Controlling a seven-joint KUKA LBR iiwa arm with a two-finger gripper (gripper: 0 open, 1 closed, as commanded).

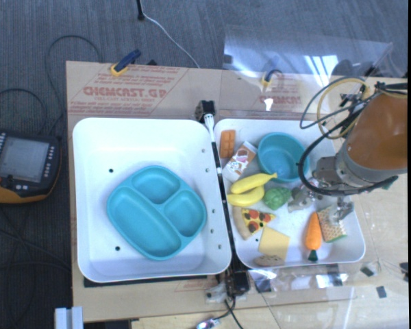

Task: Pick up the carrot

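Here the carrot [313, 234] lies in the right bin [356, 252], near its front right corner, with its orange body running toward the front wall and a dark green tip at the near end. The gripper [322, 201] hangs just above and beside the carrot's upper end, below the arm's orange band [380, 132]; whether it is spread or pressed together I cannot tell, since the metal parts blur into one another there, and nothing is visibly pinched.

The main risk, as I judge it, is a descent onto the wrong thing. A small mesh-patterned item [332, 228] sits touching or just beside the carrot on its right, so a slightly offset close could catch that instead, or push the carrot against it. The carrot is also tapered and smooth, so it may well squirt out of a pinch made near its thin end. The bin wall is near on the right and front, which leaves little room.

Other clutter crowds the left side: a yellow cheese wedge [274, 240], a pizza slice [253, 219], a green vegetable [277, 197], a banana [250, 187] and a blue bowl [281, 155]. The left bin [89, 184] holds a blue divided plate [156, 211], well apart from the work.
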